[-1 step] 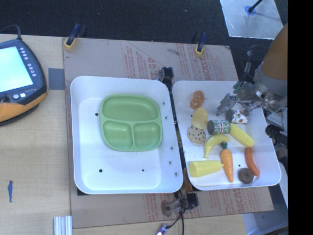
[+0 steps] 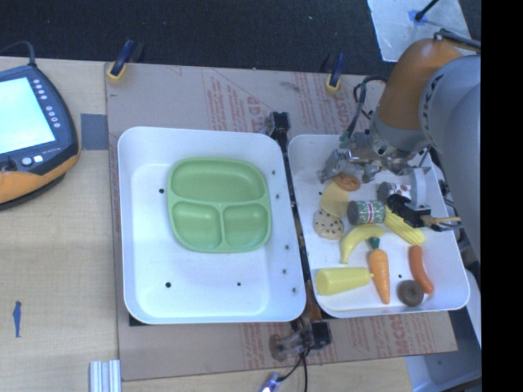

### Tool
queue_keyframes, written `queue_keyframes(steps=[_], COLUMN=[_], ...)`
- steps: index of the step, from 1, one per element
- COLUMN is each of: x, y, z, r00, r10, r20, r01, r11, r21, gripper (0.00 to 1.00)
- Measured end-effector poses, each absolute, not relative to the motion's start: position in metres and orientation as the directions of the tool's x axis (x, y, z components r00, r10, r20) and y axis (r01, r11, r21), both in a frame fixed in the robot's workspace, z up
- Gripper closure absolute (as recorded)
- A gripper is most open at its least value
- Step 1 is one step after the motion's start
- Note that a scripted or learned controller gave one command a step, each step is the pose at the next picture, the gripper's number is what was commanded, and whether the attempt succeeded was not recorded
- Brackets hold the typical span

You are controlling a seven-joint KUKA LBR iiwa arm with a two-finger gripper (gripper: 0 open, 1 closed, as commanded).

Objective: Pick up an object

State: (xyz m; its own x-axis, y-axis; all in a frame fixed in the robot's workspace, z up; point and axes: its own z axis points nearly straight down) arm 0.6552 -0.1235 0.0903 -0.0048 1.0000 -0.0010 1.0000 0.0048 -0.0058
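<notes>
- Reaching in from the right of the frame, the gripper [image 2: 350,163] sits low over the upper part of the right bin [image 2: 458,292]; jaw state cannot be told.
- Just below it: a yellow wedge [image 2: 333,196], cookie [image 2: 328,224], can [image 2: 367,212], banana [image 2: 357,240], corn [image 2: 405,228], carrot [image 2: 378,273].
- Left bin [image 2: 139,292]: green divided plate [image 2: 220,204].

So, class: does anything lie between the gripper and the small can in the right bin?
Nothing visible does. The gripper hangs at the back of the right bin, just behind the can. A pale yellow piece and a small orange-brown piece lie beside that gap, not across it.
</notes>
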Motion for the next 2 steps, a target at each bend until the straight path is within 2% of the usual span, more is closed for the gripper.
queue_keyframes(steps=[1,2], x=[0.658,0.634], y=[-0.125,-0.039], z=[0.105,0.193], r00=[-0.007,-0.004], r10=[1.0,1.0], r20=[-0.003,0.002], r01=[1.0,1.0], r11=[0.007,0.004], r21=[0.002,-0.002], gripper=[1.0,1.0])
